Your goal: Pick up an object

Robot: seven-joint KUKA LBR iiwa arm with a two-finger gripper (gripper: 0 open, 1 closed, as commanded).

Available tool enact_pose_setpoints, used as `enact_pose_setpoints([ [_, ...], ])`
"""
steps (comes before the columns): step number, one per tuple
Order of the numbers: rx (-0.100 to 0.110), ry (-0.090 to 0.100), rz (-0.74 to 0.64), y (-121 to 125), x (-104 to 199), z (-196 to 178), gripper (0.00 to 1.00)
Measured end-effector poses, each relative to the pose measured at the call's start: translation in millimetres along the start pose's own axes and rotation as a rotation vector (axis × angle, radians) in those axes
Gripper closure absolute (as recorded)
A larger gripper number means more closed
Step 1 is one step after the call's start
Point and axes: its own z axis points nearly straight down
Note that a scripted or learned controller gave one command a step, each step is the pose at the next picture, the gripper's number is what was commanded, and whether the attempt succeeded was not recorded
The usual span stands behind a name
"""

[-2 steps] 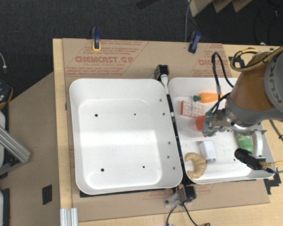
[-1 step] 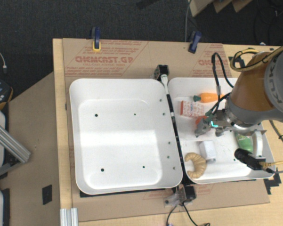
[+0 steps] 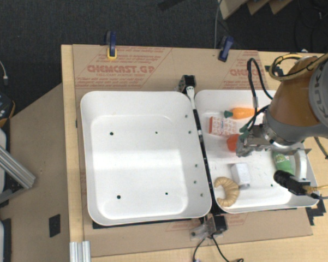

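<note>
The gripper (image 3: 250,145) hangs low in the right bin (image 3: 262,201), seemingly mid-reach, not yet lifting. A red object (image 3: 233,143) sits just beside it, toward the left bin (image 3: 98,162); a white block (image 3: 241,174) and croissant (image 3: 227,190) lie nearer the camera, a carrot (image 3: 241,113) beyond. The grip itself cannot be told. Next it must settle squarely over one item before closing.

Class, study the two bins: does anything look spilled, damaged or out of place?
Nothing stands out. The carrot, packet, white block and croissant all lie inside the right bin; none spilled.
</note>
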Motion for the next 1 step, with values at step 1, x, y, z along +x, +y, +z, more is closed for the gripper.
enact_pose_setpoints([
  [1,0.001,0.000,0.000,-0.3,0.0,0.6,0.00],
])
